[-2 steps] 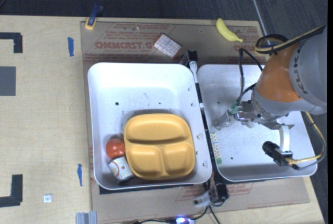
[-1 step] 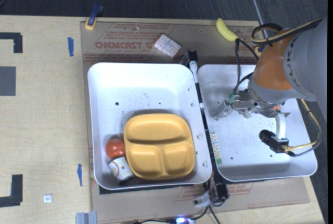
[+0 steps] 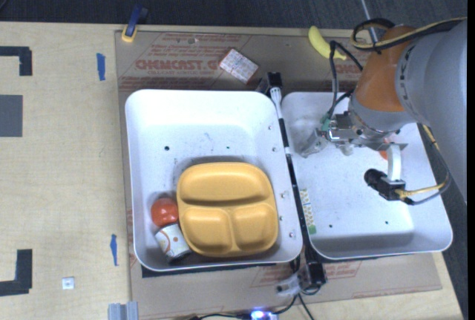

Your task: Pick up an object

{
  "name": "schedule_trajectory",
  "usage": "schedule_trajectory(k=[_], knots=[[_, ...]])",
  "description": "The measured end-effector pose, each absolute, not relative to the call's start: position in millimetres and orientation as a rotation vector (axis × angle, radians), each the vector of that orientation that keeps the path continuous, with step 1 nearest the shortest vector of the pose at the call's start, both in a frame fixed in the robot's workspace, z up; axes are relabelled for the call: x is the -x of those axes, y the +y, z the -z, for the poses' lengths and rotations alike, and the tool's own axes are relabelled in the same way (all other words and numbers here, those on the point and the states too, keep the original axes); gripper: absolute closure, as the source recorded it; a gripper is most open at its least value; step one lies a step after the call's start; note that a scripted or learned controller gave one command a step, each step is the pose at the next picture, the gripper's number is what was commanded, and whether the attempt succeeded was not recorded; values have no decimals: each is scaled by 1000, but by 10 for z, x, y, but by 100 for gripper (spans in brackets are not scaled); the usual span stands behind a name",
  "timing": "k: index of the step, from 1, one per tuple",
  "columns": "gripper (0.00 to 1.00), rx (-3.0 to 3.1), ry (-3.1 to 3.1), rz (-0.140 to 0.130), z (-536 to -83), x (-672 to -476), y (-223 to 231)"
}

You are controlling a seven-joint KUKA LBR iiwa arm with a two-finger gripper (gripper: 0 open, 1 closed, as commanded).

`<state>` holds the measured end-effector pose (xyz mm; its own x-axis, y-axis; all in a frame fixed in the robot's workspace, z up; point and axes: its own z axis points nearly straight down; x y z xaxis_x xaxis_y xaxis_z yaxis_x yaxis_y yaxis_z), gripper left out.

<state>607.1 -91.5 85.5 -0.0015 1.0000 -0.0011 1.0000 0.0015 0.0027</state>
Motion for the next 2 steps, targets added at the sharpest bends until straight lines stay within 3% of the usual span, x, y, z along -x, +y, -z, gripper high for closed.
schedule_trajectory(k=[1, 2], knots=[[0, -2220, 2221, 0, -853, -6190, -1772], [100, -2214, 2221, -1, -963, -6202, -1767]])
